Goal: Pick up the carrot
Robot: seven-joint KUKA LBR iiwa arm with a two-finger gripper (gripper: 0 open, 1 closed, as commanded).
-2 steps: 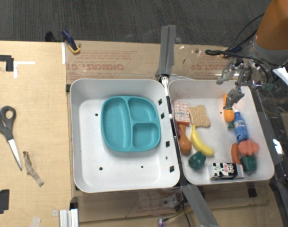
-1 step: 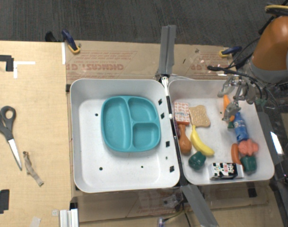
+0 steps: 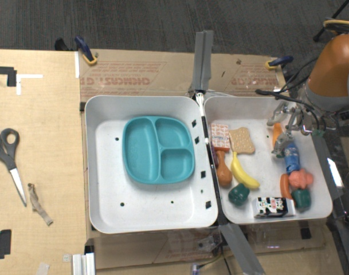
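The carrot (image 3: 277,134) lies near the back right of the right bin (image 3: 260,211), just under the gripper (image 3: 282,139), whose fingers look parted around its lower end without clamping it. This reads as the grasp step; next calls for closing squarely, then lifting clear. Cardboard (image 3: 140,79) lines the bench behind the 2 bins.

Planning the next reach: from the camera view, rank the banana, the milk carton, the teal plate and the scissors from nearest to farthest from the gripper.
From the gripper, at the right bin's far right side:
1. Banana, middle of the right bin.
2. Milk carton, at the right bin's near edge; close to the banana's distance, so a narrow call.
3. Teal plate, in the left bin.
4. Scissors, on the bench at far left.
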